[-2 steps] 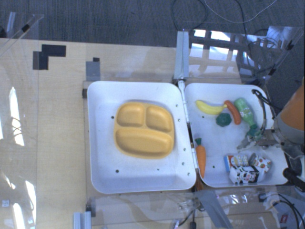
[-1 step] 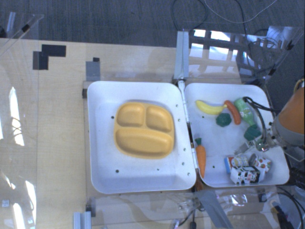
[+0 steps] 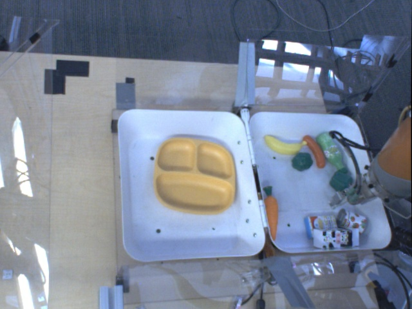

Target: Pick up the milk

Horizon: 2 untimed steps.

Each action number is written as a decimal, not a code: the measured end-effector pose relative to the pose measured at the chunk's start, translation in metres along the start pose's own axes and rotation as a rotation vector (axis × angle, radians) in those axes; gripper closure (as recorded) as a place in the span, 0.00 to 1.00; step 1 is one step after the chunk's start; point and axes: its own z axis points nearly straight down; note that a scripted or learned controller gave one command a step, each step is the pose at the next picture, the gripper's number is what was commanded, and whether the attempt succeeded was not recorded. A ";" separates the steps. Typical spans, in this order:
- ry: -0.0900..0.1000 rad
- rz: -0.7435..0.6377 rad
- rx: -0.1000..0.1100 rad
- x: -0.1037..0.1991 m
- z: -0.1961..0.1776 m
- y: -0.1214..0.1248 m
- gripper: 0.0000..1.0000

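Pincer (image 3: 347, 198) sits low over the right bin (image 3: 290, 230), near that bin's right edge; it is small and dark against the white, and whether it is open or closed cannot be told, nor does anything show between its tips. The arm (image 3: 396, 166) behind it is cut off by the right border. Just below it, in the right bin's near right corner, lies the milk (image 3: 336, 238), a cow-patterned carton on its side, touching a small printed carton (image 3: 322, 223) and a round tin (image 3: 355, 220). A dark green vegetable (image 3: 341, 179) lies just beside the pincer. Toward the bin's far edge are a pale green bottle (image 3: 330, 149), a sausage (image 3: 315, 150), a banana (image 3: 285, 145) and a broccoli piece (image 3: 302, 162). A carrot (image 3: 271, 214) lies along its left edge. The left bin (image 3: 138, 237) carries a yellow divided plate (image 3: 195, 174). Pale wood worktop (image 3: 58, 192) bears both bins; dark carpet (image 3: 161, 18) and loose cables (image 3: 302, 5) lie beyond
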 end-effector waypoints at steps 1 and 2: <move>0.000 0.000 0.000 0.000 0.000 0.000 0.00; -0.004 -0.002 -0.006 -0.001 -0.011 0.003 1.00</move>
